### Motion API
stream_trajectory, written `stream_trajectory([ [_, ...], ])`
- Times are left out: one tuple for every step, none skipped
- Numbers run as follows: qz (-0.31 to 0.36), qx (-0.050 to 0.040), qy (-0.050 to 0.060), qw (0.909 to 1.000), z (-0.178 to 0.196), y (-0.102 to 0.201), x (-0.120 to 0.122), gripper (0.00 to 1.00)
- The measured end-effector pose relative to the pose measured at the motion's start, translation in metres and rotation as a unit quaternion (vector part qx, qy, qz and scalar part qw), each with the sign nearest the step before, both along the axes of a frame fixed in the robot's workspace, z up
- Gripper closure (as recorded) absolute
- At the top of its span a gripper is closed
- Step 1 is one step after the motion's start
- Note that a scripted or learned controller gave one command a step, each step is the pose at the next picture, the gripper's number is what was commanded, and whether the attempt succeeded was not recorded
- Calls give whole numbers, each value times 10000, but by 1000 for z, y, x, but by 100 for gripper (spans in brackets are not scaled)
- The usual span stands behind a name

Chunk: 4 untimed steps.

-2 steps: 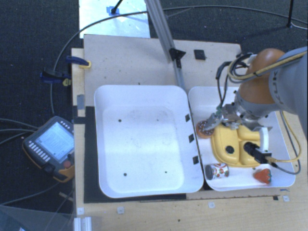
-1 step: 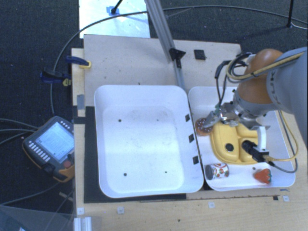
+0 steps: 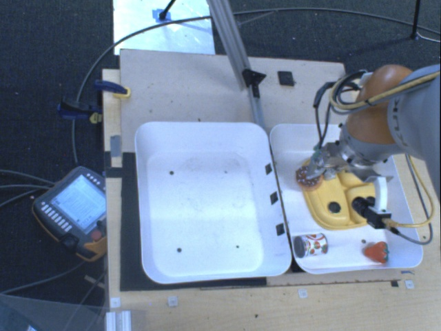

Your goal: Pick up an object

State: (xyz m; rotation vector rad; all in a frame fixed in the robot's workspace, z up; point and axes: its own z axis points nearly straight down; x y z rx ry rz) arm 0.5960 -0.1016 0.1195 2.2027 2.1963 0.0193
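The right bin [image 3: 406,254] holds several items. A yellow plastic piece [image 3: 334,205] lies in its middle, and a small brown round thing [image 3: 307,178] sits at that piece's upper left corner. A red-and-white can [image 3: 311,245] lies on its side near the front edge. A red strawberry-like object [image 3: 376,252] is at the front right. My gripper [image 3: 319,165] reaches in from the right and hangs right over the brown round thing, very close to it or touching. The wrist body covers the back of the bin.
The left bin [image 3: 148,185] stands beside the right one, sharing a middle wall with black tabs. A slanted metal pole [image 3: 231,40] crosses the back of the bench. A teach pendant [image 3: 72,209] lies off the bench at the left. Cables loop around the wrist.
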Motion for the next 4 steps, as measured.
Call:
stream_trajectory([
  [16, 62, 130, 9999, 55, -3, -9, 100],
  [37, 61, 120, 9999, 102, -3, 0, 100],
  [39, 65, 140, 9999, 124, -3, 1, 100],
  [64, 73, 147, 9998, 111, 53, 2, 100],
])
